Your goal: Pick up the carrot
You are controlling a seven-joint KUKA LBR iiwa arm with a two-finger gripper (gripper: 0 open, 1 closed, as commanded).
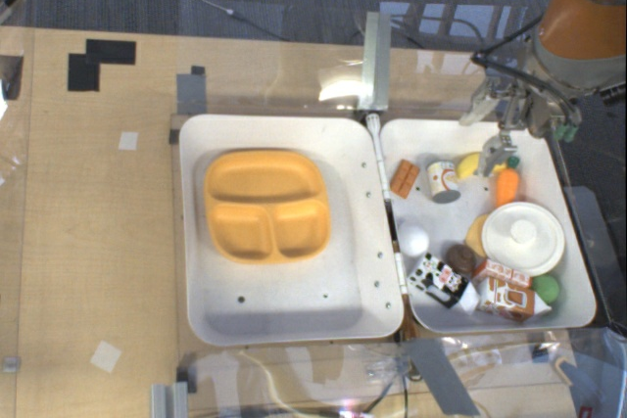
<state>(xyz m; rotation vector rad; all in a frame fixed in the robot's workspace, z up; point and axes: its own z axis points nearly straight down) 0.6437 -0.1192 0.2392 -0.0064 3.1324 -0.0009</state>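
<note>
Orange carrot (pixel 506 185), yellow-orange tray (pixel 265 205), white bins (pixel 294 308).

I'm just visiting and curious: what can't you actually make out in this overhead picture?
- Gripper: too small and blurred to read its fingers, camera view.
- Carrot: top end covered by the gripper.
- Yellow item: mostly hidden under the white bowl.
- Arm: cut off by the right edge.

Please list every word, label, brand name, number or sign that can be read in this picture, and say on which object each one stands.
No text can be read.
Red and white printed carton in the right white bin: markings too blurred.
Black and white patterned box: a pattern; no letters can be made out.
Small white cup with red marks: too small to read.
Black squares on the bench: shapes, not writing.
</note>
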